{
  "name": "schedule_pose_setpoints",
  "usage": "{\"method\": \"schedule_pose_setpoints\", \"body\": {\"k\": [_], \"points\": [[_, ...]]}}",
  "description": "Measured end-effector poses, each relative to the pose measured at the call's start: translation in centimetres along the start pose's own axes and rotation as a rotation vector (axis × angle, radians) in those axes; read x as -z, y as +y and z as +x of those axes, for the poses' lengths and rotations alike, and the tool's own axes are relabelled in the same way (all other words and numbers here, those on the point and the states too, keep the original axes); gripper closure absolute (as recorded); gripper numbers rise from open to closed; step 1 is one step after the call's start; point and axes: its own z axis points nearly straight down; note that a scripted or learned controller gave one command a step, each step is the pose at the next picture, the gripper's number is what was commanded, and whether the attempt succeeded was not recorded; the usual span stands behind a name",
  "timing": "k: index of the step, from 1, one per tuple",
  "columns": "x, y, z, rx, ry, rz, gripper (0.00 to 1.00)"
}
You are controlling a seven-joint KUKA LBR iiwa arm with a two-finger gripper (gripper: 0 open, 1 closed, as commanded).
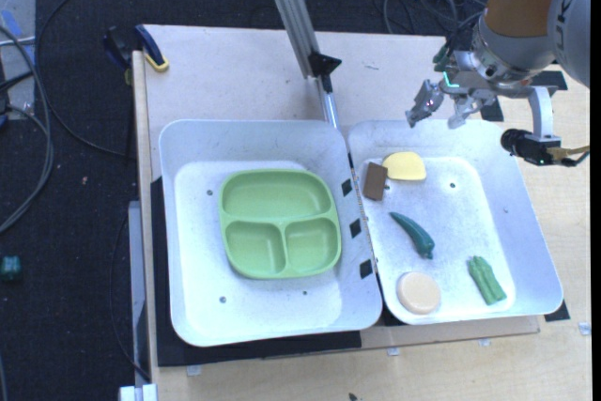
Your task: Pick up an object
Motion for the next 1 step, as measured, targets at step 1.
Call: {"method": "schedule_pose_setpoints", "body": {"k": [1], "points": [[0.17,0.07,0.01,0.001,0.000,-0.003,0.00]]}}
